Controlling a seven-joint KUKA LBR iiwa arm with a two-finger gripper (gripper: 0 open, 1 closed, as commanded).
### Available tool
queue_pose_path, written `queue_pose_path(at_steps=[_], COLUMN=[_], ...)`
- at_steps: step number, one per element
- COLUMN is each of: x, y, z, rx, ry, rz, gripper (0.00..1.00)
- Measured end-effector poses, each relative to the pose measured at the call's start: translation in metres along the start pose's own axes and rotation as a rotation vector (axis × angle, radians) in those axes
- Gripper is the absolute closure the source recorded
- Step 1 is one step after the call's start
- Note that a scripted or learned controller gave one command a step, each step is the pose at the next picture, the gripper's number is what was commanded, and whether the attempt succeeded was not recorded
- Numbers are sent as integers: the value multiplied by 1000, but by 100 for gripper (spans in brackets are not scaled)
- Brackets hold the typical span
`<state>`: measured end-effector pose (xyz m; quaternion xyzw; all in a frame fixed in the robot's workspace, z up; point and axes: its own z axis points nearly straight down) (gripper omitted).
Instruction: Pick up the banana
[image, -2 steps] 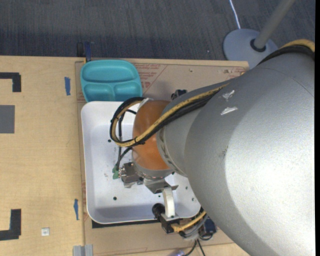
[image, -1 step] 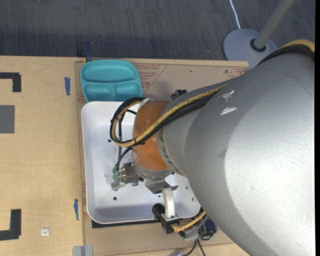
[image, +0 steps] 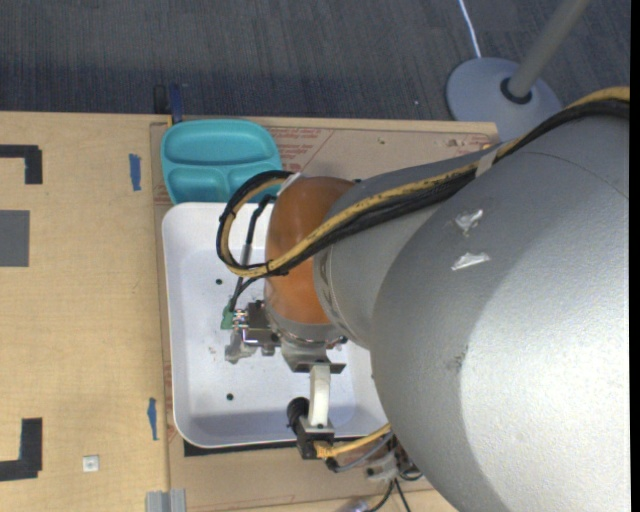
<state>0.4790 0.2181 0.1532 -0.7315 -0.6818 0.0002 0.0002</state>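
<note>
the grey arm with its orange band (image: 300, 250) fills the centre and right of the frame, reaching down over the shallow white plastic bin (image: 195, 290) at centre left. the gripper (image: 262, 338) sits low over the bin floor, seen from above, and i cannot tell its state from this angle. the banana cannot be made out; judging by where the arm hangs, it may lie under the wrist, but that is a guess, and its long axis and heading cannot be told either. a banana should be light, softish and easily bruised, with smooth curved skin, so a gentle hold across the middle of its length looks best. a teal plastic divided tray (image: 215, 160) sits at the bin's upper edge on the cardboard-covered tabletop (image: 80, 320).
</note>
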Motion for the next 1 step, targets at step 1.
queue_pose_path(at_steps=[1], x=[7], y=[0], z=[67], rx=[-1], ry=[2], rz=[-337], gripper=[0])
